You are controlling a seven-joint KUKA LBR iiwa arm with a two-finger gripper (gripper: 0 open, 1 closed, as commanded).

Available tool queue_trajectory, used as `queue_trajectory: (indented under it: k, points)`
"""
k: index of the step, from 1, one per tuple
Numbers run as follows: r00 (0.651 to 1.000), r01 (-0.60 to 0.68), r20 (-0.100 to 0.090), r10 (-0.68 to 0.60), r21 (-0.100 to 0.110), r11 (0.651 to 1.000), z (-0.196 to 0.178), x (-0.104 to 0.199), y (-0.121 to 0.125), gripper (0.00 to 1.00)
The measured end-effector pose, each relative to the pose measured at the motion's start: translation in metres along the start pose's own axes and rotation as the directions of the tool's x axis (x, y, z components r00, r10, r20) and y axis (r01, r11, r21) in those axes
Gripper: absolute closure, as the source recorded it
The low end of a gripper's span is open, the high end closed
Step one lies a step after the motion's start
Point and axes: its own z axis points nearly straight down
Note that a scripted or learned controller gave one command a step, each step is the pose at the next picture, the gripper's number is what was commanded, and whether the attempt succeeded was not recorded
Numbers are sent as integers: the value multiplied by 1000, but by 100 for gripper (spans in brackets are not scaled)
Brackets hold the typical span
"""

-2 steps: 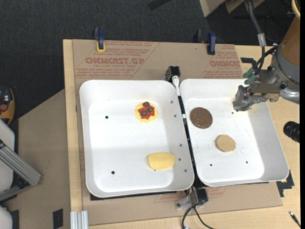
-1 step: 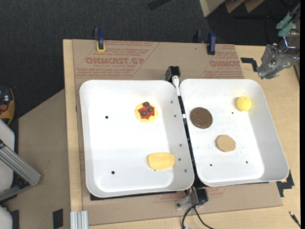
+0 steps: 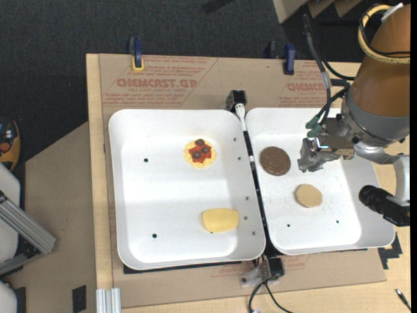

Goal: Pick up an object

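The arm (image 3: 384,77) is cut off by the top and right edges. Its bulk hides part of the right bin's (image 3: 339,237) far rim. The end effector (image 3: 314,155) is too small and dark to read clearly.

Two bins sit side by side on a bench (image 3: 98,175): the left bin (image 3: 130,194) holds a small tart (image 3: 201,152) behind a lump (image 3: 220,220), the right bin (image 3: 352,233) a disc (image 3: 275,160) behind and left of a cookie (image 3: 309,195), with the gripper (image 3: 314,154) just right of the disc.
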Motion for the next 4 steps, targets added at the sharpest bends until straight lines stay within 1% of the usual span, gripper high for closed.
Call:
queue_trajectory:
  k: [1,2,3,4]
  points:
    - [1000,4,-1,-4,-36,999,-137,10,1,100]
    - [1000,3,-1,-3,-28,1000,-191,24,-1,100]
    - [1000,-1,1,1,-2,1000,-37,21,0,100]
    - [1000,4,-2,-4,-34,999,-160,34,0,100]
